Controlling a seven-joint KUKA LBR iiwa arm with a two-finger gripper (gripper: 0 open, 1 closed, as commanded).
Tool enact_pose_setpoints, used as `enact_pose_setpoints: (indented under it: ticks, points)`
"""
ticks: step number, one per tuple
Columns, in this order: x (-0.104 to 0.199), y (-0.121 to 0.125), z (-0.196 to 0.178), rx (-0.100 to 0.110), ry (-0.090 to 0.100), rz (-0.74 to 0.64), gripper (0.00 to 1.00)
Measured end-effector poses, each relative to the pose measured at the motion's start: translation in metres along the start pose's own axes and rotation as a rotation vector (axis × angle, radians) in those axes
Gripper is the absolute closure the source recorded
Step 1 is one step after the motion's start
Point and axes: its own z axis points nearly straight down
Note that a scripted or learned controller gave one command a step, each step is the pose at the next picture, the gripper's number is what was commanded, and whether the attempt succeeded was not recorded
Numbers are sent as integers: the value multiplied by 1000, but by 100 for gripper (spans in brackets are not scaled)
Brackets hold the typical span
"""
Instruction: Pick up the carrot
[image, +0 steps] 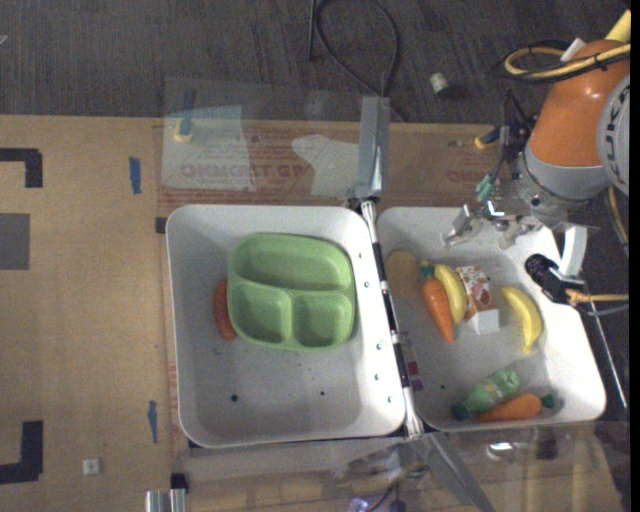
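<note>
Carrot (437, 308), orange, tapered, green-topped

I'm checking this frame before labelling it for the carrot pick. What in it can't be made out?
- Gripper, camera view: small and blurred; finger state unreadable.
- Orange item in the left bin: partly hidden under the green tray; identity unclear.
- Small box beside the carrot: print too small to read.
- Arm: cut off by the right edge.

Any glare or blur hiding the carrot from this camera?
Camera view: the carrot in the right bin reads sharp and evenly lit; the bin's white floor is bright but not washed out; the gripper at the bin's far edge looks slightly soft.
</note>
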Motion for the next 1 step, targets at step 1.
enact_pose_setpoints:
  ticks: [1]
  points:
    - [21, -17, 72, -32, -9, -250, 0]
